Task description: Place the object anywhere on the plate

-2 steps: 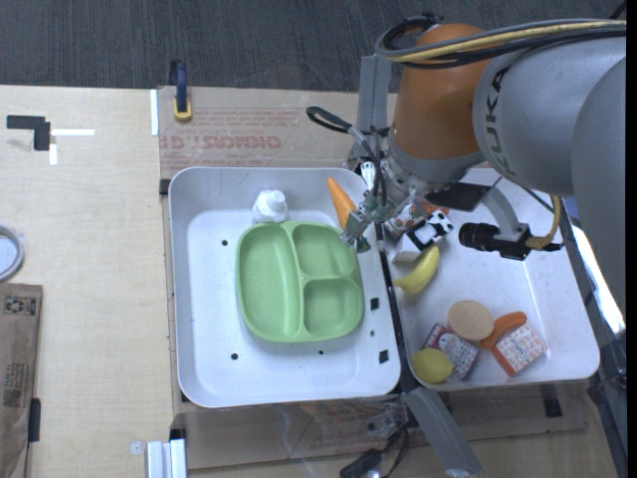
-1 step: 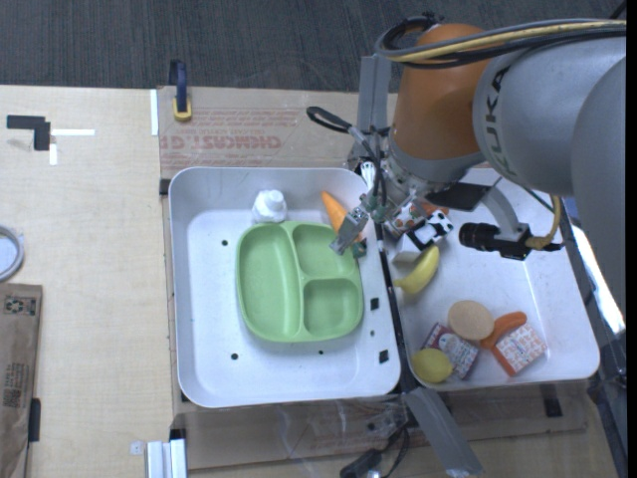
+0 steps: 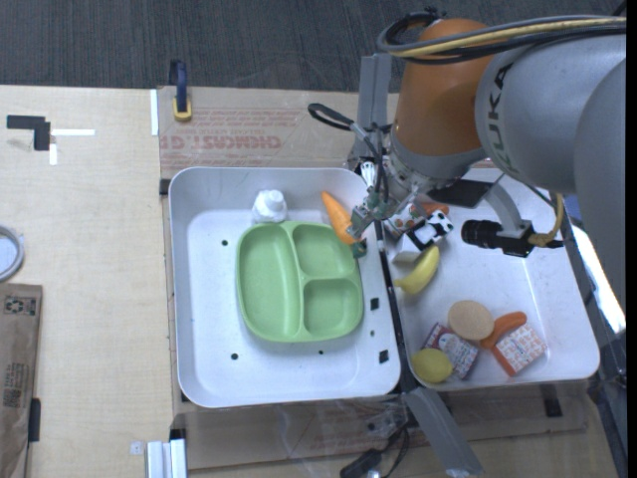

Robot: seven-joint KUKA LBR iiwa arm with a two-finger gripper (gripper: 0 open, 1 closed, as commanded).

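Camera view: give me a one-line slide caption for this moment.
Gripper holds an orange carrot at the rim of the green divided plate in the left bin.

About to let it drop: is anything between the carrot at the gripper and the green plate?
Nothing visible. The carrot hangs at the gripper just past the plate's upper right rim, with no other thing between them. The white piece sits above the plate's top edge, off that path.
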